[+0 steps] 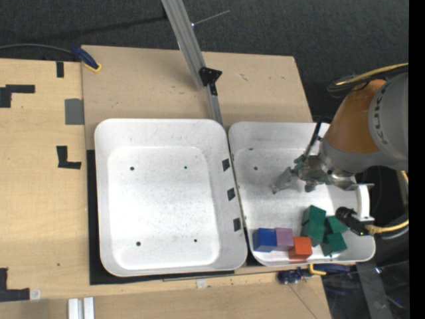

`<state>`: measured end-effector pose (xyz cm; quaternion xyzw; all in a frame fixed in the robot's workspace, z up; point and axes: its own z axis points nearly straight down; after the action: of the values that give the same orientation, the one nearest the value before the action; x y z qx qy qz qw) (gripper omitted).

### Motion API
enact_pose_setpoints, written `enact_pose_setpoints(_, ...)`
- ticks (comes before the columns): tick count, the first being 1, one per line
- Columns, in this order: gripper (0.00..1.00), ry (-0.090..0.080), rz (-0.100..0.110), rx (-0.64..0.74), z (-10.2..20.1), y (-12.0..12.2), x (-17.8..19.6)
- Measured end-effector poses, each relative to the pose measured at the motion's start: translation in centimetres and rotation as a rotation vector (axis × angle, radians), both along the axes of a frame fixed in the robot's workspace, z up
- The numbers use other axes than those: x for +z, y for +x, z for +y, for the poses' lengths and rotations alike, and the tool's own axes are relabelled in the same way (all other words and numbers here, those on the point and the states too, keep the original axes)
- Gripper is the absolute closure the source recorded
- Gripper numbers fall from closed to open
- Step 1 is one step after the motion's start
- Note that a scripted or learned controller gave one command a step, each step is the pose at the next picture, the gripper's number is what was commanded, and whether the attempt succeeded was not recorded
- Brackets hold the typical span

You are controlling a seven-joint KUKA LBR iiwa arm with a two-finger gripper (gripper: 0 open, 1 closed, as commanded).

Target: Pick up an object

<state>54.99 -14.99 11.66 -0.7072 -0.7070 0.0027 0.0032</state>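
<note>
Blocks lie along the right bin's (265, 135) near edge: one blue (265, 238), one lilac (284, 236), one orange (302, 246), then two green (315, 222) (stacked close, touching). Left bin (159, 128) sits beside it. Above the blocks hangs the gripper (293, 181), fingers spread apart, gripping nothing, nothing between it and them.
</note>
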Motion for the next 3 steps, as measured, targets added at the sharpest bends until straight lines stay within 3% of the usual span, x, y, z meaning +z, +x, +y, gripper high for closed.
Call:
enact_pose_setpoints(1, 1.00, 0.000, -0.005, 0.002, 0.1, 0.2, 1.3)
enact_pose_setpoints(2, 1.00, -0.002, -0.013, 0.002, 0.2, 0.6, 7.1)
enact_pose_setpoints(3, 1.00, -0.001, -0.010, 0.002, 0.2, 0.6, 9.3)
